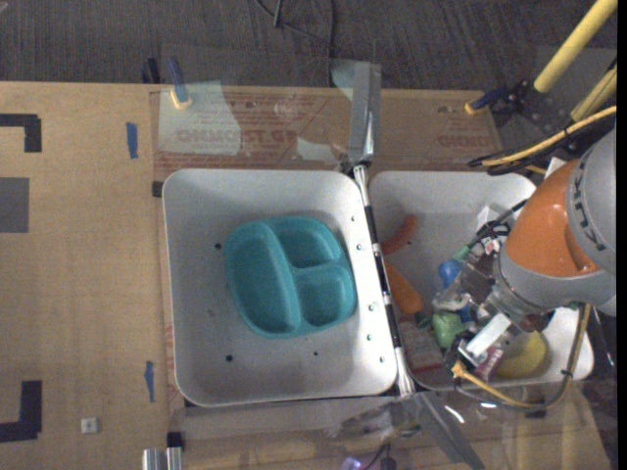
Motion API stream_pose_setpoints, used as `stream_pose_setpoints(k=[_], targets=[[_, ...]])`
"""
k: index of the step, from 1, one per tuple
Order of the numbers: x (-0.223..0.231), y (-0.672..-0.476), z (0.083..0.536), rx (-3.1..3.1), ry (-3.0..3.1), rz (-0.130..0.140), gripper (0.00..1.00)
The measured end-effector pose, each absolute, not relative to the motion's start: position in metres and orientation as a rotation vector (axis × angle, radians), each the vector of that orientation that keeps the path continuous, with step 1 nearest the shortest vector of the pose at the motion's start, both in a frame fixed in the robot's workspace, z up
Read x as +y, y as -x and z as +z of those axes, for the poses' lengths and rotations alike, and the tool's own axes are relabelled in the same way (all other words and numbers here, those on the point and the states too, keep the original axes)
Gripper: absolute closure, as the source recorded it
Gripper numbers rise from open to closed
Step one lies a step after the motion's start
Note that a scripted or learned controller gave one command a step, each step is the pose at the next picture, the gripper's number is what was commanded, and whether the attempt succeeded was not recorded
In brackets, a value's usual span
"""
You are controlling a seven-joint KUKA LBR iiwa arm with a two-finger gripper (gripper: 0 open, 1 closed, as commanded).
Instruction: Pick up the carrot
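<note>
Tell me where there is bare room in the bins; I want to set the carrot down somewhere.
Left bin: bare floor borders the teal divided plate all round, widest along its left wall and front edge. Right bin: crowded where the arm, carrot and other toys cluster; only its far strip is bare.

I count two white bins: the left bin (186, 262) and the right bin (431, 199). In the left one I see one teal divided plate (291, 274) with three compartments. In the right one I make out one carrot (404, 290), one orange-red sausage-shaped piece (400, 234), one green item (449, 327), one blue item (449, 271) and one yellow item (527, 355). One arm (563, 238) reaches over that bin.
</note>
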State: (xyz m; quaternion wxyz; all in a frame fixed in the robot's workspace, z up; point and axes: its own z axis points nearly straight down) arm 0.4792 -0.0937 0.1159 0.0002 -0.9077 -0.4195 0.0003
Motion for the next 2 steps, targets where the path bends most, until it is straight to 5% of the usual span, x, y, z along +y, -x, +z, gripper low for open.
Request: stream_pose_setpoints(k=[1,2], targets=[[-0.1512,-0.4955,0.0875,-1.023,2.971,-0.006,0.00],[-0.1521,-0.4948,0.0973,-1.027,2.972,-0.001,1.00]])
